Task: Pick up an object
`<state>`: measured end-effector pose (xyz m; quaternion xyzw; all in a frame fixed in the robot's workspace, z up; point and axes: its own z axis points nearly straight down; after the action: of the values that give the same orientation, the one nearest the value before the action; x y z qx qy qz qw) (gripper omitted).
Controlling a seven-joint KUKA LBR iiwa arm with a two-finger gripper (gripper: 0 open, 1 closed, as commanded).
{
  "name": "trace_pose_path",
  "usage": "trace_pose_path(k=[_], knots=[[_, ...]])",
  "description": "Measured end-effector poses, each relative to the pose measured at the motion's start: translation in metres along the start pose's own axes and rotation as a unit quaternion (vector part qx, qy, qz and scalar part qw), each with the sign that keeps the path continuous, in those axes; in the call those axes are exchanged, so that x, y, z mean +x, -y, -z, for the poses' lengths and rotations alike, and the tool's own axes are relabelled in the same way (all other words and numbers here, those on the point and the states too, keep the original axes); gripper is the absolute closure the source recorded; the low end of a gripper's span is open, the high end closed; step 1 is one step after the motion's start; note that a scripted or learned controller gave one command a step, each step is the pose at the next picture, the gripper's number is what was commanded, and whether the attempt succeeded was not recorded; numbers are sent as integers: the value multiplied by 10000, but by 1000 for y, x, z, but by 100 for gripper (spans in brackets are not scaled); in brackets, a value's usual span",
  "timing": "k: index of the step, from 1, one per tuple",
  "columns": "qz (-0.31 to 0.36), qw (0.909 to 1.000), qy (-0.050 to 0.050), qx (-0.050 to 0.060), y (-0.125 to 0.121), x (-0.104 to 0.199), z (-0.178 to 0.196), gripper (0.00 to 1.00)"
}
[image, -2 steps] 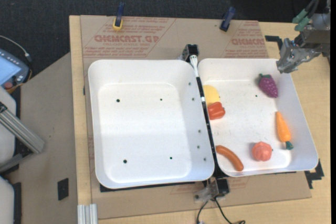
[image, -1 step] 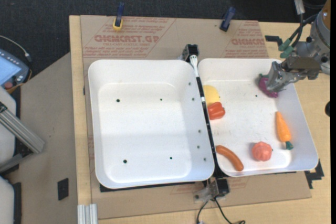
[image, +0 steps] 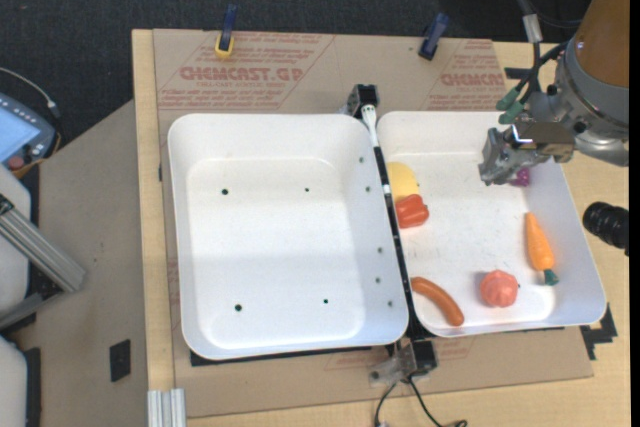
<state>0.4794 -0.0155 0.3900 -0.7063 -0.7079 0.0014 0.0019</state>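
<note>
Hovering hand (image: 497,167), low over right bin (image: 455,140)

fixed overhead camera, slanted down, both bins (image: 190,215)

1. The bench (image: 90,215) is a pale tan surface, seen at a slant over dark carpet.
2. A brown board (image: 300,65) printed with red lettering lies flat on it and covers most of the middle.
3. Two clamps sit at the board's far edge: a yellow and blue one (image: 226,33) toward the left, a blue one (image: 434,35) toward the right.
4. The left bin (image: 190,215) and the right bin (image: 580,285) rest side by side on the board, their inner rims touching.
5. A small black clip (image: 362,99) sits at the far end of that seam, and what is probably another (image: 418,355) at the near end.
</note>
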Motion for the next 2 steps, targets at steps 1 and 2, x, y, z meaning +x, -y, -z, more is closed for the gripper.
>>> trace_pose_path(k=[1,2], knots=[[20,10000,-6,-73,0,51,73,100],[3,10000,-5,-84,0,68,150,100]])
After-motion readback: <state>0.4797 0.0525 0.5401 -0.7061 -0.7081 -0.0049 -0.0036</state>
